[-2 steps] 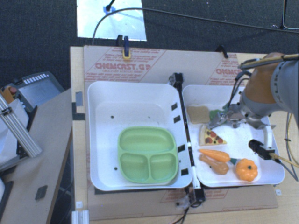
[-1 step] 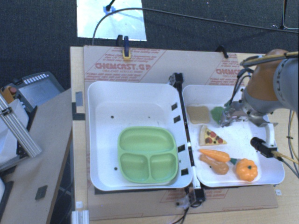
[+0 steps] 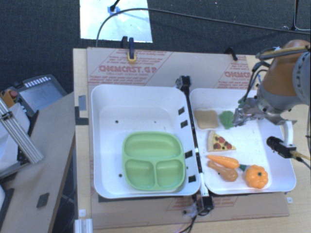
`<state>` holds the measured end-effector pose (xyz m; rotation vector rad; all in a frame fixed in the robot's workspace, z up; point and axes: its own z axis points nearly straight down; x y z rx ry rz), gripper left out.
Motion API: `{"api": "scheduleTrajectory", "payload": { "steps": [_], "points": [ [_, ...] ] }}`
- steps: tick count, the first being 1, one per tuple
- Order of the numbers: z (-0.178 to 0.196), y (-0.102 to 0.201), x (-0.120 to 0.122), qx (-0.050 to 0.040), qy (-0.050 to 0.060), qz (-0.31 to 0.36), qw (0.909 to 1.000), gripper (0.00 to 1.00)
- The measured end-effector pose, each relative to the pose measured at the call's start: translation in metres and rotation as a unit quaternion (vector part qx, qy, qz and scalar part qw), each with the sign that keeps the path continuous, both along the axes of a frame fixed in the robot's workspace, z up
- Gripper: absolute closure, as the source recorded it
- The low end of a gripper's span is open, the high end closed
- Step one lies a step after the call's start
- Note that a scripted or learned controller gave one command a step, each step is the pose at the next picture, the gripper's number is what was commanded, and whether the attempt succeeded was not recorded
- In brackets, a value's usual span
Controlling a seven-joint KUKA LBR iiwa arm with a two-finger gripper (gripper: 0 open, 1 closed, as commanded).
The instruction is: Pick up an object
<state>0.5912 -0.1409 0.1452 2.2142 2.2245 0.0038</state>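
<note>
The arm's pincer (image 3: 239,116) hangs just beside the toy broccoli (image 3: 226,119), at the right bin's (image 3: 282,183) ten o'clock; whether it is parted or clenched cannot be told. A clean grab probably means centring over the florets before closing.

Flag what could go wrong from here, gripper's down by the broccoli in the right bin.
1. The gripper sits at the right edge of the broccoli, not over it; closing there may just nudge it away.
2. The broccoli lies right beside the bread slice, so a push could shove one into the other.
3. Both lie near the right bin's back wall, leaving little room for a corrected approach.
</note>
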Motion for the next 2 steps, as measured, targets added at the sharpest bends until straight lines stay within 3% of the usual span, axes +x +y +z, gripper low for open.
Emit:
{"api": "scheduleTrajectory", "payload": {
  "steps": [1, 2],
  "points": [
    [0.0574, -0.0008, -0.0083, -0.0003, -0.001, 0.0, 1.0, 1.0],
    [0.0648, -0.0009, -0.0073, 0.0, 0.0, 0.0, 1.0, 1.0]
  ]
}}
